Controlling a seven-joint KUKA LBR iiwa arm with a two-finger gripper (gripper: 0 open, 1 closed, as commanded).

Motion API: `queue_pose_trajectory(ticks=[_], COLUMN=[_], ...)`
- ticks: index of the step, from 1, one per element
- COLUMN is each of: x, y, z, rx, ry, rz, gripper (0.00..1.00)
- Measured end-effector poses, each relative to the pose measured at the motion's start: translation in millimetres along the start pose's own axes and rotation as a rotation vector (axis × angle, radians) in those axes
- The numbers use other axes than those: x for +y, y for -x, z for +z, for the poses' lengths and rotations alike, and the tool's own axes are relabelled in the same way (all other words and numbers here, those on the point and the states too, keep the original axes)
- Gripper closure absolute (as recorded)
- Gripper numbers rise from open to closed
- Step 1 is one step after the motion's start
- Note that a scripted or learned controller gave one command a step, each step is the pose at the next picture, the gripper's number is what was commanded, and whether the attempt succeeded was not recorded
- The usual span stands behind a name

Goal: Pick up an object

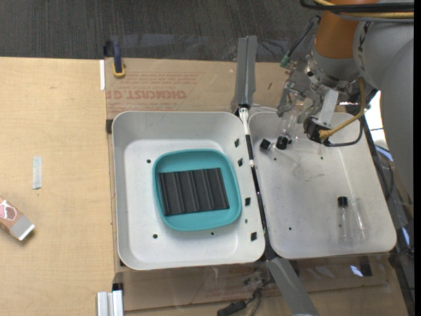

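Clear vial (350, 217) lies well apart from pincer (287, 129); its state unclear.

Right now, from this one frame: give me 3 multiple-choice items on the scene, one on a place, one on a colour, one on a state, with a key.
1. Where does the teal tray lie?
A. in the left bin
B. in the right bin
C. on the cardboard outside the bins

2. What colour is the band above the arm's wrist?
A. blue
B. orange
C. green

3. How does the clear tube with the black cap lie?
A. standing upright in the tray
B. clamped in the gripper
C. flat on the floor of the right bin

Key:
1 A, the tray sits in the middle of the left bin.
2 B, the orange band shows at the top of the arm.
3 C, the tube rests near the lower right corner of the right bin, well apart from the gripper.
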State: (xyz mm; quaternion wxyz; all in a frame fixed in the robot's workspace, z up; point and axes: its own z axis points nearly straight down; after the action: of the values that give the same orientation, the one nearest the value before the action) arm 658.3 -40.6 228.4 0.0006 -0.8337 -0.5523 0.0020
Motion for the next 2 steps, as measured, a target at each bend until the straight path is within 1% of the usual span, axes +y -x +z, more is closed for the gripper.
queue_pose_trajectory(ticks=[1,2], x=[0.0,4.5], y=[0.8,10.5], z=[-7.3,-5.1], rx=[-0.003,0.000], ry=[-0.003,0.000], rz=[-0.002,0.028], gripper=[1.00,1.00])
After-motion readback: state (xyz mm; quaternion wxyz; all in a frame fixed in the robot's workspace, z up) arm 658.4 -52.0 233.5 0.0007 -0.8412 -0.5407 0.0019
